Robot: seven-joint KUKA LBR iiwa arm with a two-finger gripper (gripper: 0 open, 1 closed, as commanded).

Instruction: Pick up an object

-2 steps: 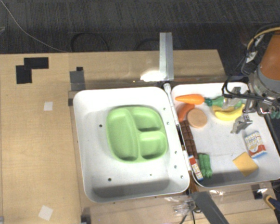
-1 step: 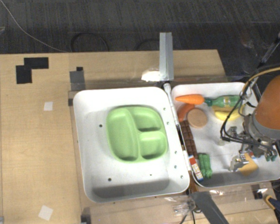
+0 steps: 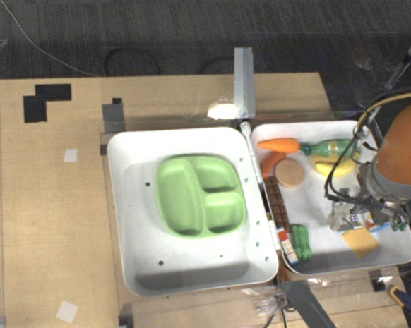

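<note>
Two shallow white bins sit side by side on a pale wooden bench (image 3: pixel 48 229). The left white bin (image 3: pixel 139 264) carries a light green plastic tray with three compartments (image 3: pixel 199 194), lying flat near the bin's middle. The right white bin (image 3: pixel 319 253) is crowded. Along its far wall lies an orange carrot (image 3: pixel 278 145), pointing left to right, and just beside it to the right a green bottle with a yellow band (image 3: pixel 326 147), on its side. Below the bottle is a yellow banana-shaped piece (image 3: pixel 335 167), partly crossed by a black cable (image 3: pixel 346 149). A round tan disc (image 3: pixel 289 173) sits beneath the carrot, touching a reddish-brown rounded item (image 3: pixel 268 165) on its left. A dark brown chocolate-coloured bar (image 3: pixel 277 207) runs along the bin's left wall, and near its lower end a small red-and-white packet (image 3: pixel 286 247) lies just beside a dark green lumpy item (image 3: pixel 301 243). Toward the near right corner rests a flat yellow-orange wedge like a cheese slice (image 3: pixel 360 242). The grey arm with its orange band (image 3: pixel 407 154) reaches in from the right, low over the right bin. Its gripper (image 3: pixel 351 215) hangs just above the wedge, amid metal parts and wiring; whether it is spread or closed cannot be told, and nothing is seen between its tips.
</note>
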